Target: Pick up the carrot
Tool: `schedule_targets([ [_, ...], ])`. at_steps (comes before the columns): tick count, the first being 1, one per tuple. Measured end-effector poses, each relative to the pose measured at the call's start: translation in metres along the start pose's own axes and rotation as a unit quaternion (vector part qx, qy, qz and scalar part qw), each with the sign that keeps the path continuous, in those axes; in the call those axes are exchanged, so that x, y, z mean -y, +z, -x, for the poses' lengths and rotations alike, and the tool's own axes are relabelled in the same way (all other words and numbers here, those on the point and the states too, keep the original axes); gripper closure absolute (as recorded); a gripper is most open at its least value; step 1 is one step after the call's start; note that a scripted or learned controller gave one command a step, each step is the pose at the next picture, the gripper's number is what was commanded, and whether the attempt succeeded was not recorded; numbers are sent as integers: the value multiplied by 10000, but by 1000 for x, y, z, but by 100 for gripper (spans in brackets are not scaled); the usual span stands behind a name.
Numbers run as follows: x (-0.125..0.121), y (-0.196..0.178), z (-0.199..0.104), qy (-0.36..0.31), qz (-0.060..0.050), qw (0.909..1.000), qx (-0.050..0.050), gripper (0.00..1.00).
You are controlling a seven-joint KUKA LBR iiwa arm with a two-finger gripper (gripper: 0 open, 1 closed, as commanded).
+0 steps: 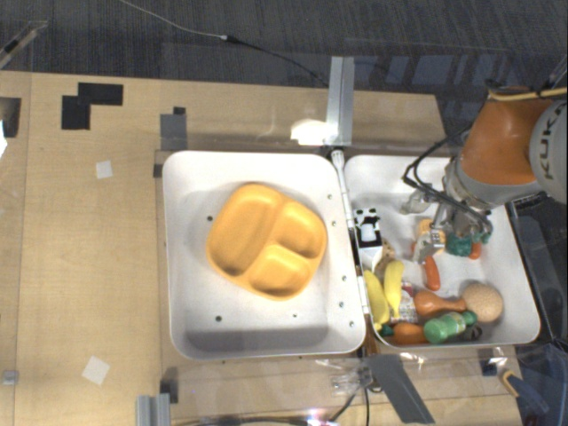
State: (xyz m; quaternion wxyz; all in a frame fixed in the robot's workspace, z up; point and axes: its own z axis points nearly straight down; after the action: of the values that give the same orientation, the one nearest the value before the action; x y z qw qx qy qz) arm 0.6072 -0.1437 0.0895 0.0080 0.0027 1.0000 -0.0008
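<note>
The carrot (431, 274) is a small orange-red stick lying in the right white bin (515, 264), near its middle. My gripper (448, 235) hangs just above and slightly behind it, under the grey and orange wrist. Something teal (462, 246) and a small orange-white piece (434, 234) show at the gripper's tip; whether they are held I cannot make out. The carrot lies on the bin floor, apart from the gripper.
In the right bin's front half lie two bananas (383, 291), a tan squash-like piece (437, 304), a beige ball (484, 301), a green item (445, 327) and an orange item (407, 333). A black-and-white box (366, 227) sits by the divider. The left bin holds a yellow divided plate (266, 238).
</note>
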Motion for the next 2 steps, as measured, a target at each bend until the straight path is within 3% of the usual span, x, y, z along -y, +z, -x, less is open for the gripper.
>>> schedule_targets([
  [1, -2, -14, 3, -36, -5, 10000, 33, 100],
  [2, -47, -44, 8, -37, 14, 10000, -16, 100],
])
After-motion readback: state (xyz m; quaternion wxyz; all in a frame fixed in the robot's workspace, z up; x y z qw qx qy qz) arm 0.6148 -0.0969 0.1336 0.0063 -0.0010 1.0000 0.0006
